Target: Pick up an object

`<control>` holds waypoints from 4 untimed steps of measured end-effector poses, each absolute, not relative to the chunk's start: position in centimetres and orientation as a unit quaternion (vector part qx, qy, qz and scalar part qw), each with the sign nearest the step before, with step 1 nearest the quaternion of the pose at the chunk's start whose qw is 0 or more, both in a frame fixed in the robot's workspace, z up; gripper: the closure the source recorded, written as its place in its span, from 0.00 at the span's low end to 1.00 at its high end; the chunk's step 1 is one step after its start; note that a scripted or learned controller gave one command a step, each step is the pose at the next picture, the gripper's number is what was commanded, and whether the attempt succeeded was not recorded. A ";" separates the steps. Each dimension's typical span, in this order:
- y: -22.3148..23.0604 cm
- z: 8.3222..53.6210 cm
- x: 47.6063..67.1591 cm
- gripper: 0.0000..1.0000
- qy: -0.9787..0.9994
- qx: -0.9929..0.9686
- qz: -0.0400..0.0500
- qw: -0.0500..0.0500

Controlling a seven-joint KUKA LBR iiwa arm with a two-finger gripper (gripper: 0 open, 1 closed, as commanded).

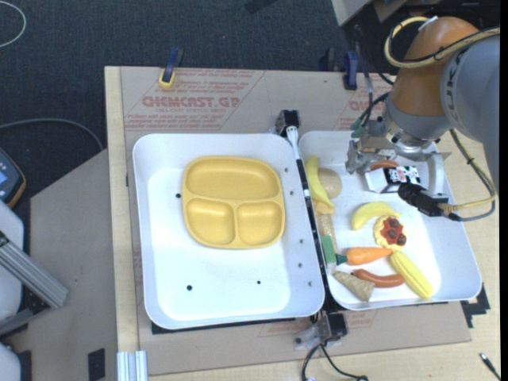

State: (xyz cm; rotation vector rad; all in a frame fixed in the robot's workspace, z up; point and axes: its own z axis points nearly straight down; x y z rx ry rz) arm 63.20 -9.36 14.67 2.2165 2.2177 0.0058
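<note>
From my station I see the arm (pixel 444 70) reaching in from the right, its orange band above the wrist, with the jaws (pixel 373 159) lowered into the far end of the right bin (pixel 468 270). I cannot tell from this angle whether the jaws are spread or pressed together, since the wrist body covers them. Nothing shows between them. The toy food lies nearer the camera than the jaws: a banana (pixel 314 181) along the bin's left wall, just to the left of the jaws, with a pale round piece (pixel 329 185) touching it. A yellow crescent-shaped piece (pixel 373 213) sits below the jaws, close but apart from them. Just beside it is a pizza slice (pixel 391 232), then a carrot (pixel 367 255), a sausage (pixel 379 277), a corn cob (pixel 413 274) and a tan wedge (pixel 354 286) clustered toward the near end. A green stick (pixel 328 248) lies against the left wall. A small white card with red and black marks (pixel 389 176) lies right by the jaws, to their right. The left bin (pixel 159 276) holds a yellow divided tray (pixel 234 201), well apart from the jaws. Both bins rest on the cardboard-covered counter (pixel 206 94).
</note>
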 end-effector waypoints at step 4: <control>-6.4 22.0 58.4 1.00 0.707 0.707 -0.001 -0.002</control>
